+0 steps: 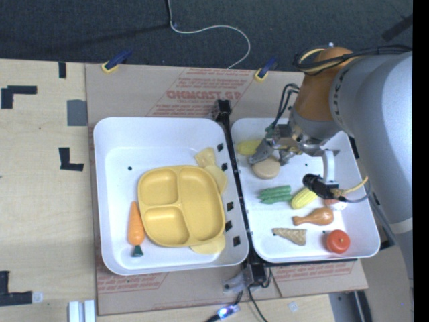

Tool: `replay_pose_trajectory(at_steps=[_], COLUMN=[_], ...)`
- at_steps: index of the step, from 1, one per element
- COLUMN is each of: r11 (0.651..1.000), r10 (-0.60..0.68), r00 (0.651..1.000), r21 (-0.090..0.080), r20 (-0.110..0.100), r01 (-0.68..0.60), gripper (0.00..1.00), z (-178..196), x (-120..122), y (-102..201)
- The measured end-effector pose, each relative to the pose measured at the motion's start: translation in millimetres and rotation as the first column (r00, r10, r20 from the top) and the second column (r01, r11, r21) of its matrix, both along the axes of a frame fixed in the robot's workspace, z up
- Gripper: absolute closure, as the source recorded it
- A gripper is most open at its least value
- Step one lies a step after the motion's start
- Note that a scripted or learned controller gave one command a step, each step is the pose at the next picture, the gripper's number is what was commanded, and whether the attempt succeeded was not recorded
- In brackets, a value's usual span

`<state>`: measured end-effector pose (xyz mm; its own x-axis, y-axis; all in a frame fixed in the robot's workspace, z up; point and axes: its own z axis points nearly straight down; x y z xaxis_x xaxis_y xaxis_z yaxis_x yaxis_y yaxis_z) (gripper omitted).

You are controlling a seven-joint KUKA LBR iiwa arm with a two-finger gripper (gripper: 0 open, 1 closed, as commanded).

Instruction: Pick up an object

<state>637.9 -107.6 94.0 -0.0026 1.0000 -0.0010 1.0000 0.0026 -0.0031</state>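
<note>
On the bench stand two white bins side by side. The left bin (107,180) holds a yellow tray (181,204) with three compartments, and a carrot (136,228) lies just beside the tray's left edge, with its green end toward the near wall. Pale yellow pieces (208,158) show from under the tray at its far right corner and also at its near edge.

The right bin (365,247) holds several toy foods. A yellow lemon-like piece (248,146) lies near the far left corner. A tan round piece (266,170) lies just beside it, toward the middle. Further to the near side come a green bean (275,194), a corn cob (303,198) touching or almost touching it, a chicken leg (315,217), a cone-like wedge (290,235) and a red tomato (337,241) close to the near right corner.

The arm (375,106) reaches in from the right, and its orange band is above the far side of the right bin. The gripper (273,149) is low over the tan round piece, between it and the lemon-like piece. I cannot tell how the gripper is set, and nothing is seen to be held by it.
</note>
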Motion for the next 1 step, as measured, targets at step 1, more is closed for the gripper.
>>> replay_pose_trajectory(at_steps=[1], r11=[1.0], r10=[-0.002], r00=[1.0], r21=[0.001], r20=[0.005], r01=[0.002], gripper=[1.0], z=[56.4], x=[-8.8], y=[2.4])
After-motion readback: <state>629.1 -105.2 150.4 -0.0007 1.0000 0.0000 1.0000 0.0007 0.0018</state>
